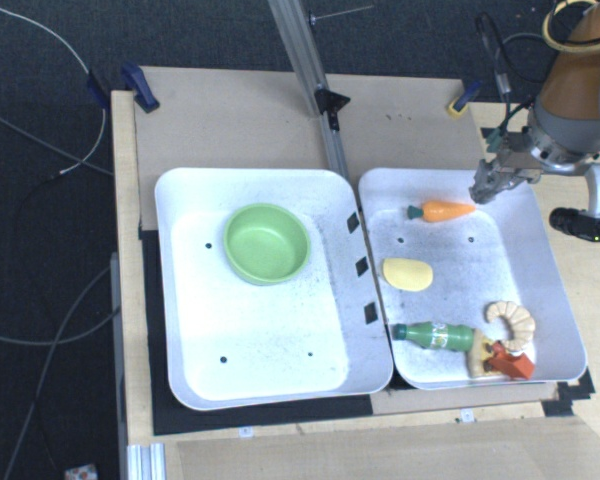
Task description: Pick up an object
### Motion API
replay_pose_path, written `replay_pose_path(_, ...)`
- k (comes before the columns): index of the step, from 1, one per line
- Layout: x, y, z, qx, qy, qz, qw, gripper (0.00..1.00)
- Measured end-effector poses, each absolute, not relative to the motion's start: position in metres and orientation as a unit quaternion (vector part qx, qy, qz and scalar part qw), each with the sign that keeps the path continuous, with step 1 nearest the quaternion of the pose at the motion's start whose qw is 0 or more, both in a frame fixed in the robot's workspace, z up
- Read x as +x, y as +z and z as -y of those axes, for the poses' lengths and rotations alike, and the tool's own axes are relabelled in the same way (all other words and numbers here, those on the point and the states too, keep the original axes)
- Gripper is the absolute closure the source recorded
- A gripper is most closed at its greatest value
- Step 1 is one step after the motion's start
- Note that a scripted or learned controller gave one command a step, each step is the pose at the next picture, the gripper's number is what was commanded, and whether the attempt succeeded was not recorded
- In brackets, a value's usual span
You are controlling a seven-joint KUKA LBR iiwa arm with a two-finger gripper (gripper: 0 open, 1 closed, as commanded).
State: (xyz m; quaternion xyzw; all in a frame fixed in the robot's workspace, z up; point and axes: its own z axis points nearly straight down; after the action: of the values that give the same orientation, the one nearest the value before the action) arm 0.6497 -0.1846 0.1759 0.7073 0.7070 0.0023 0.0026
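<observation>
Two bins: side by side on tabletop (230, 118)
Hand (483, 190): just right of carrot (442, 210); grip state unclear

Grey arm (565, 133) with orange band, black cables.

- the gripper (487, 186) is too small and dark for me to make out much at the right bin's (540, 268) far edge.
- my arm (575, 88) is cut off by the right edge.
- the red toy (510, 363) is too small for me to identify.
</observation>
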Motion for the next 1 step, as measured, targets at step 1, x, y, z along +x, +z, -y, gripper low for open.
replay_pose_path(1, 0.6512, 0.2237, 0.1806, 0.707, 0.0031, -0.708, 0.004, 1.0)
